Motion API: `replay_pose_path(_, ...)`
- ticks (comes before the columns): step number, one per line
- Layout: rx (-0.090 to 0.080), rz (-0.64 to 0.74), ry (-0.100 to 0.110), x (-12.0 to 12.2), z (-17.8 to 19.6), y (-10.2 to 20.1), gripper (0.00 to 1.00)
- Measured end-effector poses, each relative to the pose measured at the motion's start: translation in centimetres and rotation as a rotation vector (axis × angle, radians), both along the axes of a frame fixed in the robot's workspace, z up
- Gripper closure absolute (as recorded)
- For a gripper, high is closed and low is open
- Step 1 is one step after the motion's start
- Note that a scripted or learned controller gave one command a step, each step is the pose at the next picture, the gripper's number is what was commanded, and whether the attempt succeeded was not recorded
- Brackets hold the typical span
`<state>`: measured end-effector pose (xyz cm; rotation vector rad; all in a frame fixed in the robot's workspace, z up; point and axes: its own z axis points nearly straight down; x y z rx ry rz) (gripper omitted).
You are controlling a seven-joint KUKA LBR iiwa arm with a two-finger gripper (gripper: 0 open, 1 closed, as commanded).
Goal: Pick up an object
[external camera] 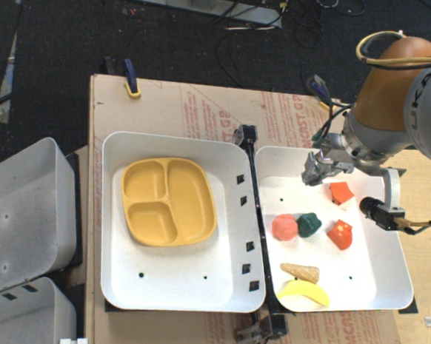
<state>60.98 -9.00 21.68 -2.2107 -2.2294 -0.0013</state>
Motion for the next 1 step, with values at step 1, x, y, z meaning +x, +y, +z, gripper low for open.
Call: replay_pose_path(1,0.001,-0.001,0.002,-1.64,0.29,5.55,1.0)
